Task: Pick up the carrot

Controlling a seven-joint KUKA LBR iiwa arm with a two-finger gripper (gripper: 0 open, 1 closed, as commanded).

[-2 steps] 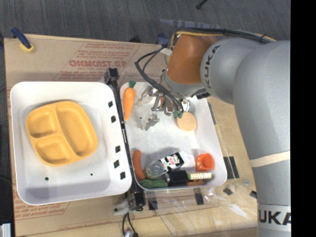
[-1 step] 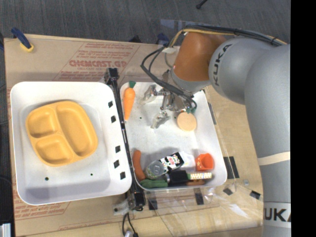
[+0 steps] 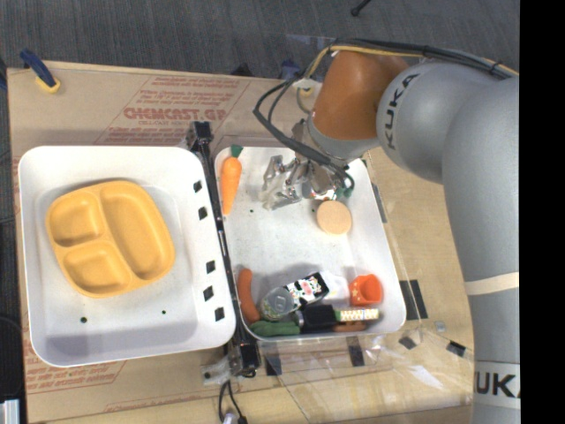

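The carrot [image 3: 229,178] lies lengthwise against the left wall of the right-hand bin [image 3: 375,203], near its far corner, green top pointing away, tucked so close to the wall that I'd judge a clean grasp awkward there. Just to its right the gripper [image 3: 281,186] hangs low over the bare white floor, its metal fingers [image 3: 270,177] spread apart with nothing between them, presumably readied to come in on the carrot from the open side. A tan disc [image 3: 334,217] sits close beside it, assorted clutter crowds the bin's near edge, and a yellow divided tray [image 3: 109,235] rests in the left bin [image 3: 35,263] on the counter [image 3: 132,100].
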